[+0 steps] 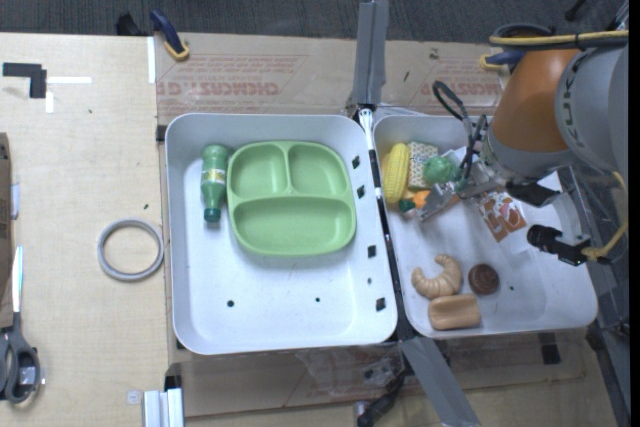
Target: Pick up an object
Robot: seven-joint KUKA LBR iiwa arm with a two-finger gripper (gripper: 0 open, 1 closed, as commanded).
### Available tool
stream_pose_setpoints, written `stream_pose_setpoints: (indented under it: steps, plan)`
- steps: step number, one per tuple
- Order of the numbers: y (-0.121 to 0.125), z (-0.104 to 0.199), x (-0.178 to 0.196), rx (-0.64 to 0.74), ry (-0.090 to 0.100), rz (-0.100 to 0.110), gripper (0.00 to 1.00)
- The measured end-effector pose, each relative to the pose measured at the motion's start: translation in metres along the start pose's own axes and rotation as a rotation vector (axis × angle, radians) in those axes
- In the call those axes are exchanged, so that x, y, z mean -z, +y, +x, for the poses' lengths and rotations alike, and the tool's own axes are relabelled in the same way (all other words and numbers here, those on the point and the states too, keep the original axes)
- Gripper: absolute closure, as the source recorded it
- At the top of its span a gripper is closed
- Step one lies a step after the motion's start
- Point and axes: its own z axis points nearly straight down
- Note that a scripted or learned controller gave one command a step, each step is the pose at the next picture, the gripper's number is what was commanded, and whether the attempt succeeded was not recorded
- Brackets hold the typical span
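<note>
The right bin [520, 310] holds a yellow corn cob [396, 173], a green toy vegetable [439, 168], a small orange piece [414, 203], a printed snack packet [501, 213], a croissant [438, 275], a brown chocolate donut [484, 279] and a tan bread loaf [454, 312]. My gripper [448, 195] reaches in from the right and hangs low at the bin's upper left, just right of the corn and beside the green vegetable. I see nothing clearly held between its tips.
The left bin [280, 315] carries a green divided plate [292, 197] and a green bottle [214, 180] lying beside it. On the bench to the left lie a tape ring [131, 248] and scissors [18, 360]. A metal divider [372, 215] separates the bins.
</note>
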Motion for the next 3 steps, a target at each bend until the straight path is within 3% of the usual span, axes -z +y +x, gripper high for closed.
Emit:
stream_pose_setpoints:
  steps: [1, 2, 3]
  plan:
    - [0.052, -0.015, -0.002, -0.027, 0.019, 0.029, 0.00]
    - [0.047, -0.067, 0.034, -0.066, 0.023, 0.014, 0.00]
    - [0.048, -0.071, 0.044, -0.065, 0.008, 0.006, 1.00]
